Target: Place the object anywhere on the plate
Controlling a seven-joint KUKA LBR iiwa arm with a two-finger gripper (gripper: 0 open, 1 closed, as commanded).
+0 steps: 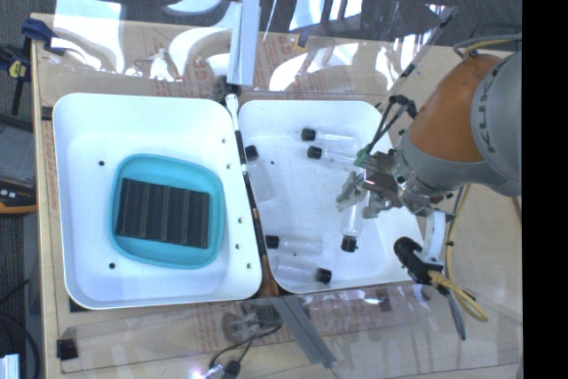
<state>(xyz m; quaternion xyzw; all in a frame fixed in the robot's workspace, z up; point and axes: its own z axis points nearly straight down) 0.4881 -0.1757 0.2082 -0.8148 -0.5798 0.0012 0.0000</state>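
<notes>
1. The gripper (359, 195) hung over the right bin (293, 115); I couldn't tell its jaw state.
2. Clear vials (348, 231) with black caps lay scattered there, well apart from the teal plate (166, 170).
3. They looked light, slick and rollable; grip mid-body.

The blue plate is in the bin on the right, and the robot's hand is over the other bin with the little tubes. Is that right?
Not quite. The camera view shows the blue plate in the left bin, not the right one. The rest is right: the robot's hand is over the other bin, the one with the little clear tubes.
</notes>
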